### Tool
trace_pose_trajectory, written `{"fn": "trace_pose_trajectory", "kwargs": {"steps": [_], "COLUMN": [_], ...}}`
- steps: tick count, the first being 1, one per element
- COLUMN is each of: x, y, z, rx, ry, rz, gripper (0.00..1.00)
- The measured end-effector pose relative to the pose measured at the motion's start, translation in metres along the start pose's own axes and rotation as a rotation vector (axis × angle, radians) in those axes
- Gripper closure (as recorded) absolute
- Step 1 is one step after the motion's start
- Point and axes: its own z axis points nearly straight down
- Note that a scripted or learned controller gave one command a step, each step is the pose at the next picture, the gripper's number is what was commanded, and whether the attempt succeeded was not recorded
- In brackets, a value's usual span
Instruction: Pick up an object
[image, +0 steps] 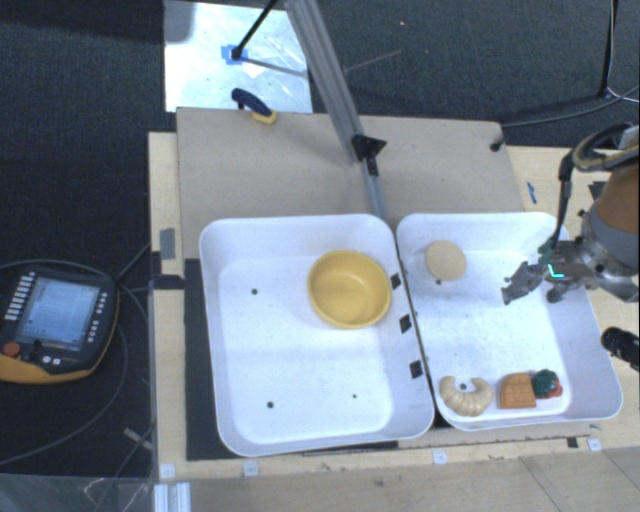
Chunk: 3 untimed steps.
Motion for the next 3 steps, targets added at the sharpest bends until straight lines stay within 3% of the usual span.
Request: {"fn": "trace_pose_trajectory", "kwargs": {"steps": [1, 3], "x": [0.000, 0.007], "y": [0.000, -0.005], "z": [0.000, 0.088], "rx": [0.000, 0.003], "ry": [0.000, 0.001], "rz": [0.000, 0.000], "gripper": [0.00, 0.00]}}
